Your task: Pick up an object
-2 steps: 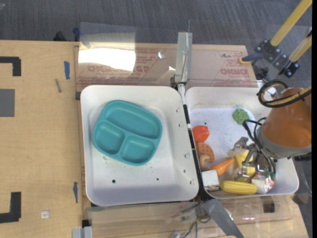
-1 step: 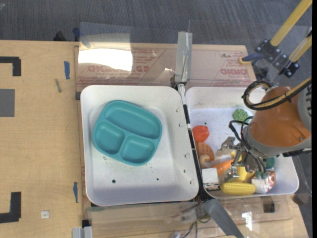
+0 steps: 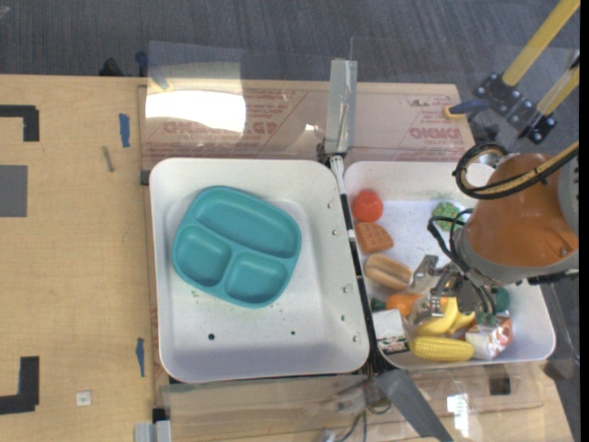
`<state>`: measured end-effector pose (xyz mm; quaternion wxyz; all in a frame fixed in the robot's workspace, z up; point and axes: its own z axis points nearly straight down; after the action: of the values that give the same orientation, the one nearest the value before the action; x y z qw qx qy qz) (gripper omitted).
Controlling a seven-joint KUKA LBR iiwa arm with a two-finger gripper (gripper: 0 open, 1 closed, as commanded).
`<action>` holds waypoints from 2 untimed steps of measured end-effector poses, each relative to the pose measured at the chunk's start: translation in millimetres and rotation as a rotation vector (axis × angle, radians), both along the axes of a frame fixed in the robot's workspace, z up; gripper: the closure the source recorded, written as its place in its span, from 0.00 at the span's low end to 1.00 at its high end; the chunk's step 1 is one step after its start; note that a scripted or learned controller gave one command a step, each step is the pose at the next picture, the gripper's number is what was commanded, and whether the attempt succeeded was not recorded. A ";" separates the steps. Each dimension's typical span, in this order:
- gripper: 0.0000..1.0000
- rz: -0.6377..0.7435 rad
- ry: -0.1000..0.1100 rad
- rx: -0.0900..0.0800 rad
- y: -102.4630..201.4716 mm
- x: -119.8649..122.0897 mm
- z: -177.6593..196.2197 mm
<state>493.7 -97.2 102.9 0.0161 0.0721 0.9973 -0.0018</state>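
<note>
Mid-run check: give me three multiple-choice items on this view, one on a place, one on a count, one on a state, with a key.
1. Which bin holds the teal divided plate?
A. left bin
B. right bin
C. neither, it lies on the bench

2. How many compartments has the plate?
A. two
B. three
C. five

3. Where is the gripper?
A. raised over the left bin
B. parked on the bench
C. low among the toy foods in the right bin

Key: 1 A, the plate lies in the left bin; 2 B, one long compartment and two small ones show; 3 C, it sits over the banana, near the corn.
</note>
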 end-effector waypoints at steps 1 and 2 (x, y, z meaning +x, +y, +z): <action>0.00 0.000 0.002 0.000 0.3 -0.5 -0.9; 0.00 0.033 0.012 0.002 3.6 -7.5 -12.1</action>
<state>486.2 -93.6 90.7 0.0100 0.0557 0.9984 -0.0009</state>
